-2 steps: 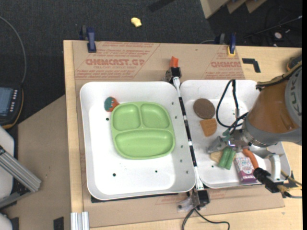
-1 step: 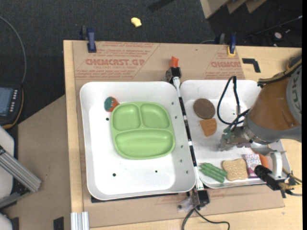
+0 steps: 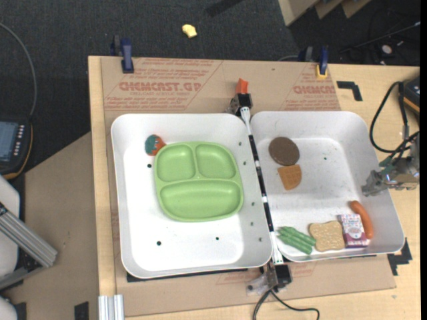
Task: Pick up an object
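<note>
The right bin (image 3: 333, 135) holds several toy foods. A brown round patty (image 3: 284, 151) lies at its upper left, with a tan square cracker (image 3: 290, 177) just below it. Along the front edge lie a green pea pod (image 3: 297, 239), a slice of toast (image 3: 326, 236), a pink and purple carton (image 3: 351, 231) and an orange sausage (image 3: 361, 219). My gripper (image 3: 385, 180) appears as a small grey metal part at the bin's right rim, a little above the sausage and apart from every item. Nothing is seen held by it.
The left bin (image 3: 133, 232) bears a green divided plate (image 3: 198, 181), and a small red and teal ball (image 3: 155, 145) sits at the plate's upper left. Black cables (image 3: 383, 112) loop over the bench at right. A yellow scrap (image 3: 189, 30) lies on the floor.
</note>
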